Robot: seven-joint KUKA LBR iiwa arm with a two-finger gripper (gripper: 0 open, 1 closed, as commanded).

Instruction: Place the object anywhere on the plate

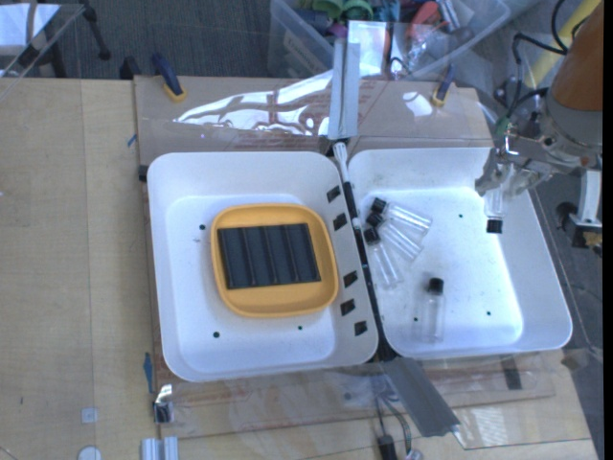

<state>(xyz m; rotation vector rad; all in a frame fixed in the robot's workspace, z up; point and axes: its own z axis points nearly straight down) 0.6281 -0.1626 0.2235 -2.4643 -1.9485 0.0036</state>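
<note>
Yellow plate [276,258] in left bin [182,190], clear vials [397,236] in right bin [536,286], end effector [500,188] holding a vial [494,209]

Plate [275,299]: yellow-rimmed, dark ribbed centre, flat in the left bin.
Vials [395,233]: clear tubes with black caps, clustered in the right bin's left side.
Lone vial [434,307]: lying apart, nearer the front.

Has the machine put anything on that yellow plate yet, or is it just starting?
Nothing looks done: the yellow plate carries only its dark ribbed insert. The gripper hangs over the right bin, a small vial apparently beneath it. The clear vials lie there. The carry across remains.
</note>
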